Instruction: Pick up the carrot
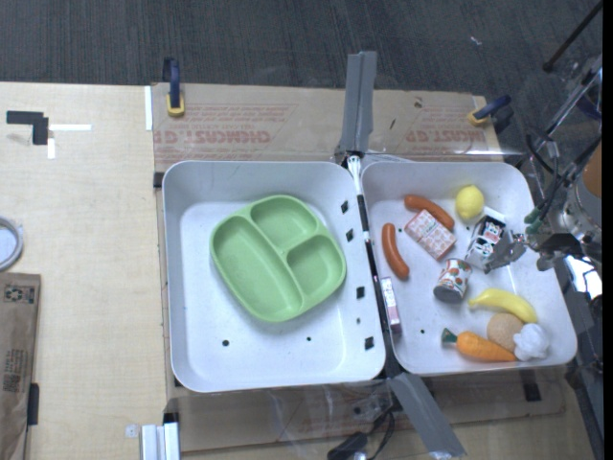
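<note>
On your desk (77, 257) sit two white bins. The left bin (192, 353) carries a green divided plate (278, 255). The right bin (421, 353) holds the carrot (482, 349) at its near edge, below the banana (505, 303). The gripper (512, 254) hovers near the bin's right rim, well apart from the carrot; its state is blurred, perhaps unclenched, so you cannot tell.

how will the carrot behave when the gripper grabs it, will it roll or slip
The carrot looks like a smooth, rigid toy, so it probably stays stiff but may slip between fingers. Its tapered, rounded body lies flat, so a nudge could roll or pivot it. It touches the beige ball, which may get shoved too.
</note>
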